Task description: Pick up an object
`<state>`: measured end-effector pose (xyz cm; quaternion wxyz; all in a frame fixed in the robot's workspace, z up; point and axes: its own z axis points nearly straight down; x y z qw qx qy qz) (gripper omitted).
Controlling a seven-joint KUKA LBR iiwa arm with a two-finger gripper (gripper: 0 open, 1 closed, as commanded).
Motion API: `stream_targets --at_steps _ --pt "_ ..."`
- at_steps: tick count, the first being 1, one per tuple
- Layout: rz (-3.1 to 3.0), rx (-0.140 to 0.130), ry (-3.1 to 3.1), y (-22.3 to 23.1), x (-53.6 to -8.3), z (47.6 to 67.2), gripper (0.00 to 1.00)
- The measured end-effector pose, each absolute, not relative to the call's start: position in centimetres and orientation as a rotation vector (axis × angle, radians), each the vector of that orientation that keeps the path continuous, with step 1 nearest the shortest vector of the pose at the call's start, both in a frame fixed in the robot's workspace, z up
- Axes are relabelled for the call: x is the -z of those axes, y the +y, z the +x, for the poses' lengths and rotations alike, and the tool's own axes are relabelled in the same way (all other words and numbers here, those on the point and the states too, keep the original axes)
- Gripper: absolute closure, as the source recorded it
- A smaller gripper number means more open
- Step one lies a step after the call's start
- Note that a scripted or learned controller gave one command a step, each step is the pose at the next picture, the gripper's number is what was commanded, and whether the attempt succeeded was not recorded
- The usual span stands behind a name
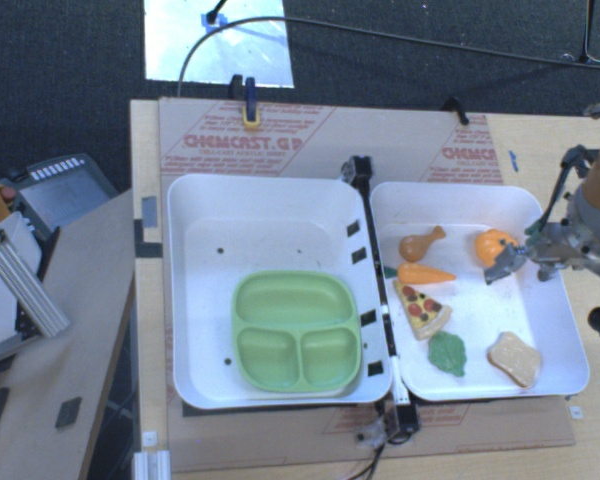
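The right bin (555, 313) holds several toy foods. An orange fruit (492, 243) lies near its back right, with a brown drumstick (421, 242) to its left. An orange carrot (426, 274) sits just below the drumstick. A pizza slice (421, 309), a green leafy piece (447, 353) and a bread slice (513, 358) lie toward the front. My gripper (520, 267) hangs low over the right bin, just right of and below the orange fruit, close to it. Nothing shows in its grasp.
The left bin (195, 268) holds a green three-compartment plate (297, 330). A black divider strip (372, 278) runs between the bins. The arm enters over the right bin's right wall. Cardboard (280, 133) lies behind the bins.
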<state>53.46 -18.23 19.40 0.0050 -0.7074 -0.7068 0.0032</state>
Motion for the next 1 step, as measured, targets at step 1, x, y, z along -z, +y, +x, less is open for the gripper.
stream_targets --at_steps 1 --pt "-2.219 0.001 -2.225 -18.18 -20.11 53.78 0.00"
